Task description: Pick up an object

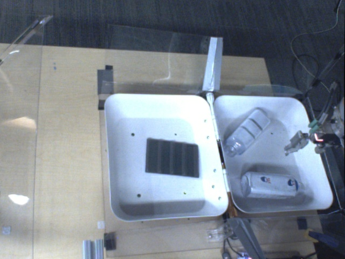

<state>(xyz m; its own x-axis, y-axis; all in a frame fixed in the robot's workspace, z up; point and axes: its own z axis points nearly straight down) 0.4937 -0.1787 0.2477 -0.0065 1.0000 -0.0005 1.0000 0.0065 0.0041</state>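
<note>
Two white bins sit side by side on a wooden bench (59, 144). The left bin (121, 123) holds a dark ridged pad (172, 158) lying flat near its middle. The right bin (291, 109) holds a clear plastic bottle (248, 131) lying tilted in the upper half, and a grey can (271, 184) on its side near the front wall, well apart from the bottle. The gripper (298, 142) hangs at the right bin's right edge, clear of both objects; whether it is apart or together, I cannot tell. Nothing sits in its grasp.
</note>
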